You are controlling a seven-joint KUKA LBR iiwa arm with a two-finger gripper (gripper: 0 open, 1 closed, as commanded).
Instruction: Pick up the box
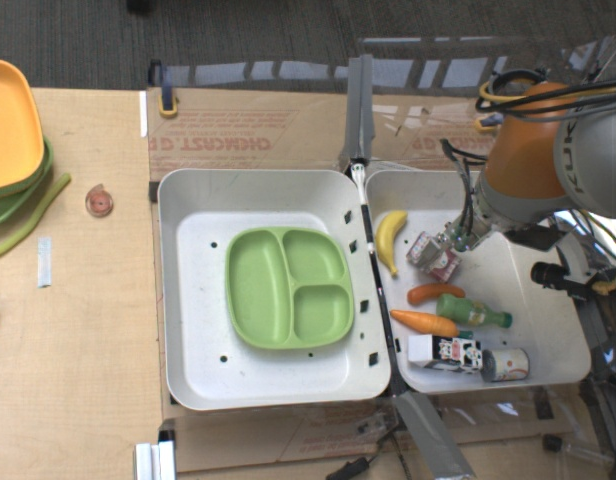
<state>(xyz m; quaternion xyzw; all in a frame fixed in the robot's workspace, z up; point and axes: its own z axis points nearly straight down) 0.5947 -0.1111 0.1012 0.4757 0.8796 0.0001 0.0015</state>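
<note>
beside the box [444,351] lie a carrot [424,320] and can [505,364].

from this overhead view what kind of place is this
Probably a robotics lab test bench: a grey and orange arm reaches over two white bins, one of toy food such as a banana, on cardboard sheeting.

The grey arm [548,158] reaches in from the right, wrist lowered.

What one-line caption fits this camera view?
Gripper hovers beside banana in the right bin; the box lies untouched near the front.
</note>
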